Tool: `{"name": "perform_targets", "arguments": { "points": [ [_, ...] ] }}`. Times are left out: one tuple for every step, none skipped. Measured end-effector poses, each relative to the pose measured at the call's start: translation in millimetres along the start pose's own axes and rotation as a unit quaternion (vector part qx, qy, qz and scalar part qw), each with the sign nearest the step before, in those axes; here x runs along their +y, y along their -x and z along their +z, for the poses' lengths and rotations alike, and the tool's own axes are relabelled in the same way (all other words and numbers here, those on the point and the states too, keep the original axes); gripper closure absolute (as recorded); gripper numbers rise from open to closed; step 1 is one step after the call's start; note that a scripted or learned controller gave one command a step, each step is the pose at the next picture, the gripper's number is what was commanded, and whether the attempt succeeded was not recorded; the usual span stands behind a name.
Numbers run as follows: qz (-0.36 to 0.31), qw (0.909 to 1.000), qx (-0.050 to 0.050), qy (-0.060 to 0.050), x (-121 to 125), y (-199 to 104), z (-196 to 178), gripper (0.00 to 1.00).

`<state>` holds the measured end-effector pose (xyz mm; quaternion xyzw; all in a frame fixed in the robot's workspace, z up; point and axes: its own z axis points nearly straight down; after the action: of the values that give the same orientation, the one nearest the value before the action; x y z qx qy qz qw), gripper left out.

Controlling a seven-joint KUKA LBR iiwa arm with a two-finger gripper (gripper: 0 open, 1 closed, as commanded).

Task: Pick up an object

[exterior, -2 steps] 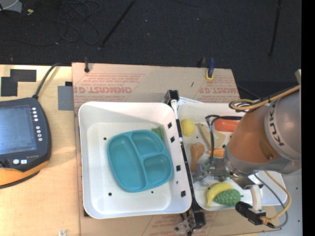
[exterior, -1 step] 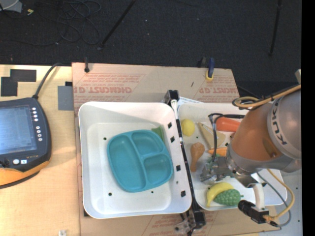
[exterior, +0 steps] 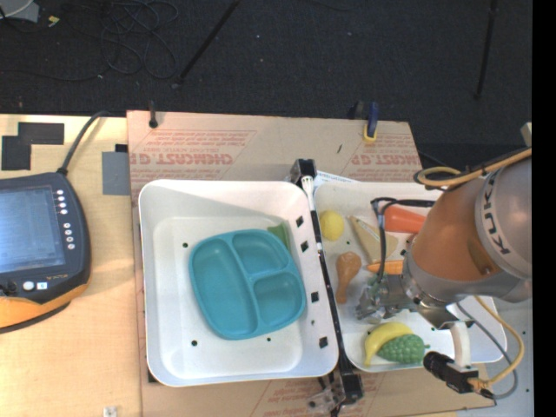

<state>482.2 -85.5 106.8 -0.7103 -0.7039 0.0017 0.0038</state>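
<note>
Judging by how things lie, the pick is not yet made: nothing is lifted clear, and every object rests on a bin floor. The arm (exterior: 473, 233) reaches in from the right and hangs low over the right bin (exterior: 495, 350), with the tool (exterior: 380, 301) down among the toys near that bin's middle. Whether the tool is released or clenched I cannot tell, since the wrist hides much of it, and nothing can be seen between its tips. What is left, then, is the closing and the lift itself.

Left bin (exterior: 165, 224): it holds a teal divided plate (exterior: 248, 282), lying flat and taking up most of the floor, with a green piece (exterior: 280, 231) peeping out at the plate's far corner.

Right bin, largest first: an orange carrot-like toy (exterior: 402, 219) by the arm, a brown pear-shaped toy (exterior: 347, 272) just left of the tool, a green bumpy toy (exterior: 401, 349) touching a yellow banana (exterior: 380, 337) at the near edge, and a yellow lemon (exterior: 331, 225) near the divider. The brown toy and the banana lie nearest the tool and seem the likeliest targets.
</note>
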Motion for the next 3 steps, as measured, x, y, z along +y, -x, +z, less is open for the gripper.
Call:
{"name": "perform_targets", "arguments": {
  "points": [
    [0.001,1.0000,0.000,0.000,-0.2,0.1,0.4,0.00],
    [0.002,1.0000,0.001,-0.001,-0.4,0.8,-9.2,1.00],
    [0.003,1.0000,0.001,-0.002,-0.5,0.8,-8.7,0.00]
  ]
}}
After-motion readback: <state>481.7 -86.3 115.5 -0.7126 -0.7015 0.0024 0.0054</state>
